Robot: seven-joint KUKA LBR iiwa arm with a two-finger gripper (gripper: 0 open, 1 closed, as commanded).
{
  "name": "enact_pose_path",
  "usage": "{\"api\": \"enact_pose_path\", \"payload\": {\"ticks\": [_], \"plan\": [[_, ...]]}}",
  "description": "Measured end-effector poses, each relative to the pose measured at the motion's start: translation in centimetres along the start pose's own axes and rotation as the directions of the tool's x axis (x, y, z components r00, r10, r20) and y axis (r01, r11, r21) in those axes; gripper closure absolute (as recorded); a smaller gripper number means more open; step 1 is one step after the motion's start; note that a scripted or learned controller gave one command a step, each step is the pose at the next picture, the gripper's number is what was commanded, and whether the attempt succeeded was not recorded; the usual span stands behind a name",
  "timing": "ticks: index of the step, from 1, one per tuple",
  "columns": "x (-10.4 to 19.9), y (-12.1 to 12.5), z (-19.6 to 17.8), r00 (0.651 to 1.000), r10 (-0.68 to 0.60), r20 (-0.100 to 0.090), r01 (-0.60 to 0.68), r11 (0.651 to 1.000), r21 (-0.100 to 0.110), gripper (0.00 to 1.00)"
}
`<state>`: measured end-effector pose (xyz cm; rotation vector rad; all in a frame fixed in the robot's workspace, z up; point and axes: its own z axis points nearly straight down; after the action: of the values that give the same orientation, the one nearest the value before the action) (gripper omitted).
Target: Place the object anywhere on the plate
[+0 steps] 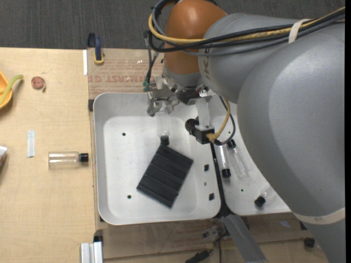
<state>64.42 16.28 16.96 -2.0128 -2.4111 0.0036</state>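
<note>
Over the left white bin [109, 201], my pincer [159, 106] hangs above a small clear bottle [164, 134] that stands by the black plate [165, 175], ready to grab it, though I cannot tell whether my pincer is released or clenched.

floor [66, 12]: dark grey carpet along the top | bench [49, 212]: pale wood, even flat light, soft shadows | cardboard sheet [120, 73]: brown with red print, lying behind the bins | blue clamp [94, 47]: at the bench's far edge | metal bracket [90, 252]: at the near edge
</note>
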Motion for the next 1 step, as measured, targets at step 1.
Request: {"api": "enact_pose_path", "payload": {"ticks": [1], "plan": [[-10.00,-2.81,-11.26,0.999,-0.042,0.001,0.042,0.999,-0.001,1.00]]}}
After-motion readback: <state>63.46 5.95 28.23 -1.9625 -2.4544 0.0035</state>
